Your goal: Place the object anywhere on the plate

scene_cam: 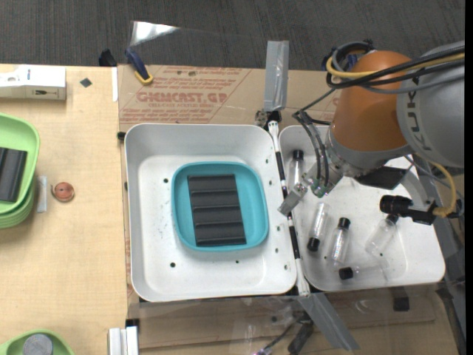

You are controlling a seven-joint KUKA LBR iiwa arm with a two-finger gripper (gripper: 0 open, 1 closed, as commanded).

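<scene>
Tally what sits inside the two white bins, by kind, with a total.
Teal plate: 1
Black ridged block on the plate: 1
Clear vials with black caps, in the right bin: 5, at and
Total: 7
Part of the right bin lies under the arm, so more vials may be hidden.

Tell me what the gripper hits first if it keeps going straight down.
Probably the left rim of the right bin, beside a clear vial; the gripper hangs there, though depth is unclear.
</scene>
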